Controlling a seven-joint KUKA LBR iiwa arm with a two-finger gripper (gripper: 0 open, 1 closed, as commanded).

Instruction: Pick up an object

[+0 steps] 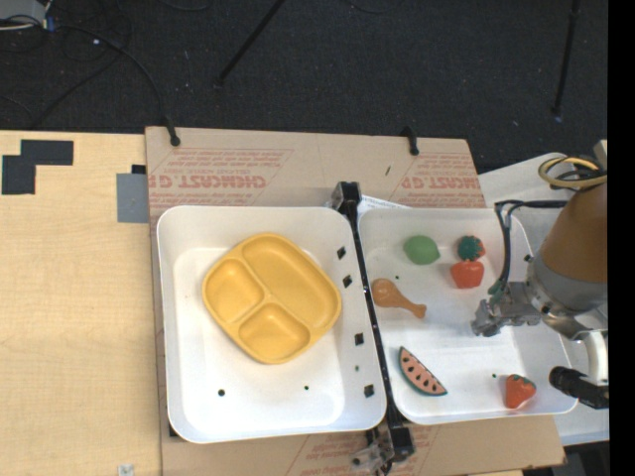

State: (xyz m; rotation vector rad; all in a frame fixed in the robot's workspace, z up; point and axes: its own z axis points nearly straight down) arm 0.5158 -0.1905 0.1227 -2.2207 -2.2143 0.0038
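The right bin (451, 410) holds several toy foods: a green round piece (421, 250), a red tomato-like piece with a green top (467, 268), a brown drumstick (397, 298), a watermelon slice (422, 373) and a strawberry (519, 391). My gripper (488, 323) hangs low at the bin's right side, just below the tomato piece and above the strawberry, over bare bin floor. Nothing shows between its fingers.
The left bin (189, 385) carries a yellow divided plate (271, 297). A black divider (359, 305) runs between the bins. The arm's orange band (585, 236) and grey wrist stand over the right bin's right rim. Cardboard lies under both bins.
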